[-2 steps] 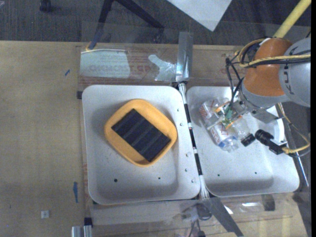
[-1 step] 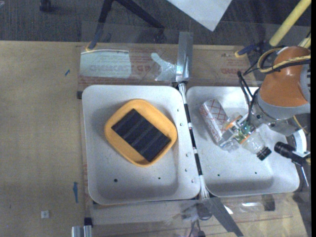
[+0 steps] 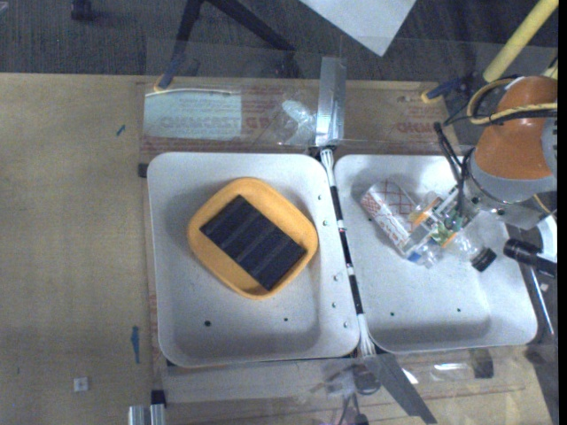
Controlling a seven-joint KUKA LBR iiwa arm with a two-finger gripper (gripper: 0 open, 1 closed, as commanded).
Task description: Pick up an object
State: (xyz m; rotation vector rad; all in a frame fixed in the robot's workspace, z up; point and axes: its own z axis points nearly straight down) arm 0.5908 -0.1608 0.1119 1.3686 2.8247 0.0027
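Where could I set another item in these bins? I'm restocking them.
Free: the left bin floor in front of the yellow tray, and the right bin near half. Crowded: the right bin's far part, with packets under the arm.

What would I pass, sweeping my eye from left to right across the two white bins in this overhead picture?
Left white bin → yellow-orange rounded tray with a dark ribbed top → right white bin → white packet with red crisscross print → clear crinkled plastic wrapper → orange-banded grey robot arm.
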